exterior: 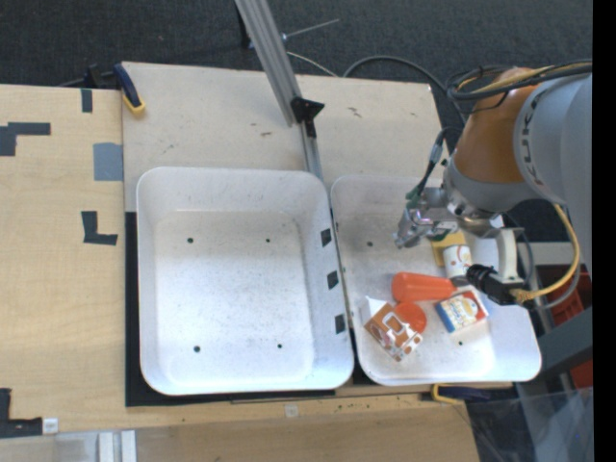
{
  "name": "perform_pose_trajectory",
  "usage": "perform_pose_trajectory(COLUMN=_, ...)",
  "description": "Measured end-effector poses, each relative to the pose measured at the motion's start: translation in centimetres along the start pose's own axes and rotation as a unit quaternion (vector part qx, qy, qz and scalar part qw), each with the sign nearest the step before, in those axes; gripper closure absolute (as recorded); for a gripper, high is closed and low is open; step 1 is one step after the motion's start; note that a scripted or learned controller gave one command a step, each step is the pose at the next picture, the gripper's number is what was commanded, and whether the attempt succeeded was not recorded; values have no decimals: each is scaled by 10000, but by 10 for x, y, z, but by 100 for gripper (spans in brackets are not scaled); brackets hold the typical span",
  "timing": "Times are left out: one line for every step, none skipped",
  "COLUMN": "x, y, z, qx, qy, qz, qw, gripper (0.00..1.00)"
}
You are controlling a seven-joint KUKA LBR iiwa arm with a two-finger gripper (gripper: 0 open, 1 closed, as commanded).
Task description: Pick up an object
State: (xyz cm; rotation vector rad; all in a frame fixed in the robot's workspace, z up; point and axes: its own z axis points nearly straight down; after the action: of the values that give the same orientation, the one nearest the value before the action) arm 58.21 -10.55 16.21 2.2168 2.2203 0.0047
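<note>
The end effector hangs low inside the right bin, and from where I stand I cannot tell how it is set; nothing is visibly carried in it. The things worth picking lie in a cluster just below it: an orange carrot-shaped toy lying flat, pointing toward the bin's right wall, with a small yellowish bottle just above the carrot's right end and nearest the end effector. Just below the carrot's left end sits a clear-wrapped brown and orange packet, with a round orange piece against it, and to the carrot's lower right a small white and blue carton. The left bin lies well to the carrot's left, across the shared rim.

To do this well, I'd say the tool should come straight down over one item, closing across the carrot's narrow width or the bottle's body, clear of the neighbours that crowd in so tightly.

The arm reaches in from the carrot's upper right, its orange band bent over the bin's far corner, wrist pointing down and to the left.
</note>
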Motion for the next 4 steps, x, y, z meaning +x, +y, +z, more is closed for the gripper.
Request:
perform_pose_trajectory(x=-8, y=8, z=-53, qx=2, qy=-3, qz=3, qw=10000, gripper=100)
perform_pose_trajectory(x=-3, y=7, z=-96, qx=5, qy=1, qz=-3, qw=10000, gripper=100)
perform_pose_trajectory(x=45, y=7, z=-99, qx=27, qy=11, qz=-21, qw=10000, gripper=100)
perform_pose_trajectory(x=97, y=0, z=-91, qx=40, qy=10, qz=-23, qw=10000, gripper=100)
